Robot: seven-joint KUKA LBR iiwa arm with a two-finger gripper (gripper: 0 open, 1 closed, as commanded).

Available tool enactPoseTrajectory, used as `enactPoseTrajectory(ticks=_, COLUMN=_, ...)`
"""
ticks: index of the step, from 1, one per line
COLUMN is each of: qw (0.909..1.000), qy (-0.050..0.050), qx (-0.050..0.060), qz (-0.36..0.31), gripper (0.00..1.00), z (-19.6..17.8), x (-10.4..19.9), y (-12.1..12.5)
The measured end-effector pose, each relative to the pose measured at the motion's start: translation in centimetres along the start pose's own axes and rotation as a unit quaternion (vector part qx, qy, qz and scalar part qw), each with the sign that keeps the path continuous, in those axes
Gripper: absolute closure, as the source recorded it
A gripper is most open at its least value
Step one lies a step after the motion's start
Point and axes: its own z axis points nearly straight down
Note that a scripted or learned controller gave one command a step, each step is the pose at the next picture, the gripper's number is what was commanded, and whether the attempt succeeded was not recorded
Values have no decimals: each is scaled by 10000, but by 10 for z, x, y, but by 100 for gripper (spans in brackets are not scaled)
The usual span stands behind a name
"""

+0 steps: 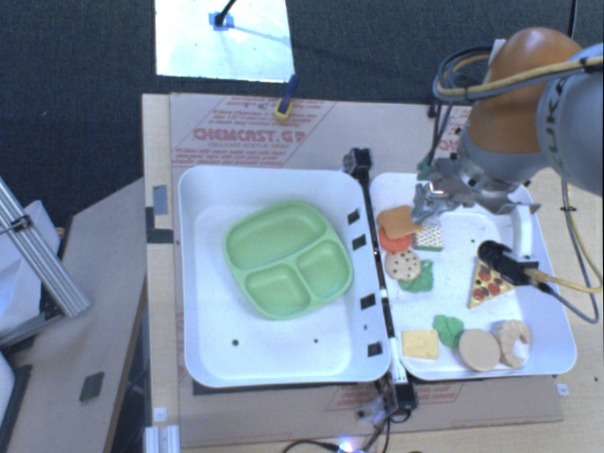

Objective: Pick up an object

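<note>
Claw (pixel 427 199), finger state impossible to tell, poised over orange toy slice (pixel 398 222) in right bin (pixel 557 347): best lowered straight, centred, clear of cookie (pixel 404 266).

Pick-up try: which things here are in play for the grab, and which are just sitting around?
In play: claw, orange slice, tomato slice, cookie, cracker.

Lying about: green tray, pizza slice, cheese square, round bread, yellow clip.
</note>
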Motion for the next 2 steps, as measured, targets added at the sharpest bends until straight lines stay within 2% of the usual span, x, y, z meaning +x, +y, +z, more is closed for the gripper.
enactPoseTrajectory(ticks=1, qw=10000, qy=-6, qx=11, qz=30, gripper=100, z=9, x=-12, y=0)
enactPoseTrajectory(ticks=2, qw=10000, qy=-4, qx=12, qz=12, gripper=100, z=15, x=-6, y=2)
